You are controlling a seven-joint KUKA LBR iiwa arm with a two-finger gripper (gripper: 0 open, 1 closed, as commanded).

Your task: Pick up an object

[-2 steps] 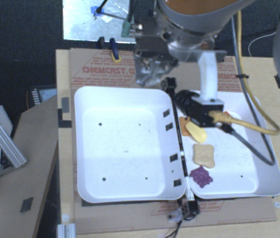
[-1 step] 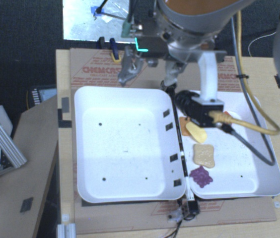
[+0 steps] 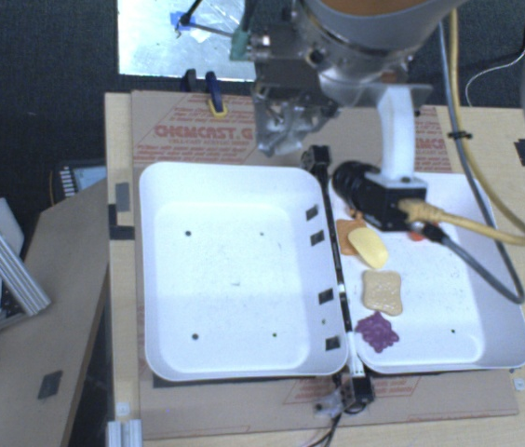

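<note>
Nothing is lifted yet: the gripper hovers beyond the right bin's far-left corner, jaws too blurred to tell, while the toast lies inside that bin.

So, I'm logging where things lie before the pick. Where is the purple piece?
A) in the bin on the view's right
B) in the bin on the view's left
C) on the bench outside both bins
A: the purple piece lies in the right-hand bin, at its near corner, just below the tan piece.

In the right bin lie a yellow oval, tan slab, purple cluster
</note>
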